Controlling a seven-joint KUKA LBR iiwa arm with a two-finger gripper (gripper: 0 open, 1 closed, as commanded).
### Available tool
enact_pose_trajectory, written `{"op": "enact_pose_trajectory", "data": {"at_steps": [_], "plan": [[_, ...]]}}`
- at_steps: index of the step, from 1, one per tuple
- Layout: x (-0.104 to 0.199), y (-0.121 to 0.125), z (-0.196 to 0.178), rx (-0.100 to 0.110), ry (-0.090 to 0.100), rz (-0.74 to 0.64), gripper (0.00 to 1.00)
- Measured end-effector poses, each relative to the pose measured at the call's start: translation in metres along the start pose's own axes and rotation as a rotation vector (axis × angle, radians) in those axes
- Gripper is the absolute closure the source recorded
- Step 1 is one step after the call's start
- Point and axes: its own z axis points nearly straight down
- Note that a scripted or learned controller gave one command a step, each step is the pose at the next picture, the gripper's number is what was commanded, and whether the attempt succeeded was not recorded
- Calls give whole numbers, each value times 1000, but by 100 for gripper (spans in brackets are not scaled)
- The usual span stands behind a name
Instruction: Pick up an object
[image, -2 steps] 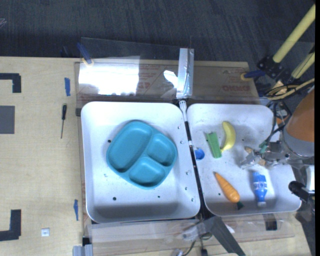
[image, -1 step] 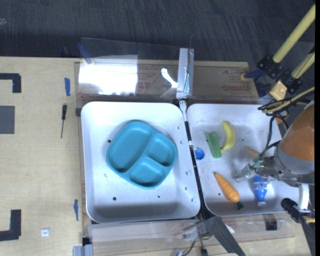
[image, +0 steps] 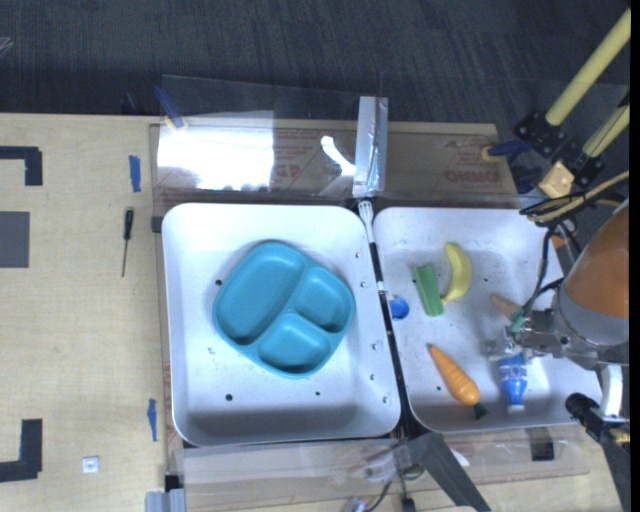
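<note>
White bins number two on the tabletop: the left bin holds one blue divided plate, the right bin one banana, one green block, one carrot, one small blue ball and one blue-and-white bottle. The bottle is small and pale-capped. It lies just below the pincer, right of the carrot; the pincer's spread I cannot tell.
</note>
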Motion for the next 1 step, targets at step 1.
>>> {"op": "enact_pose_trajectory", "data": {"at_steps": [1], "plan": [[23,-1,-135,9,1,92,100]]}}
